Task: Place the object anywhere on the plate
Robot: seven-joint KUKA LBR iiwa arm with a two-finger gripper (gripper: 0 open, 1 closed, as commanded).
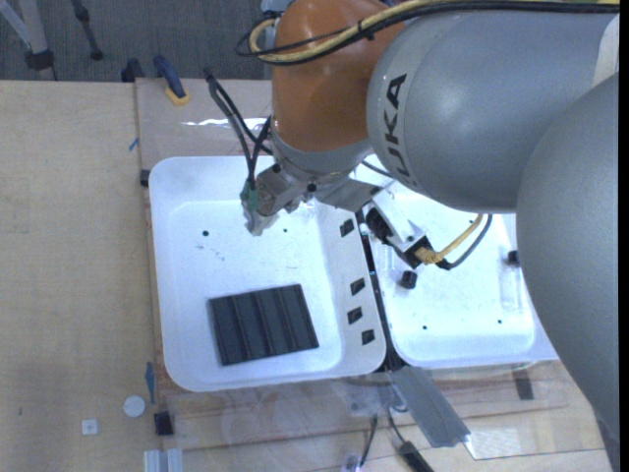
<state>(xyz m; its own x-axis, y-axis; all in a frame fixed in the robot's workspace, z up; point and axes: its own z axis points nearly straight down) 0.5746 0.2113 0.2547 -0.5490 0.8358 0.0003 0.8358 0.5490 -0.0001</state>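
Though the jaws' [257, 214] state is unclear, "KUKA" lettering [392, 126] along the grey arm [472, 96].

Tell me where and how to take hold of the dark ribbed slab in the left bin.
The dark ribbed slab lies flat on the left bin floor, slightly rotated, edges free of the walls. Probably best to come straight down from above and pinch across its shorter span, mid-length, with the grip turned to match its tilt. The flat top offers no raised handle, so the outer edges are the only hold.
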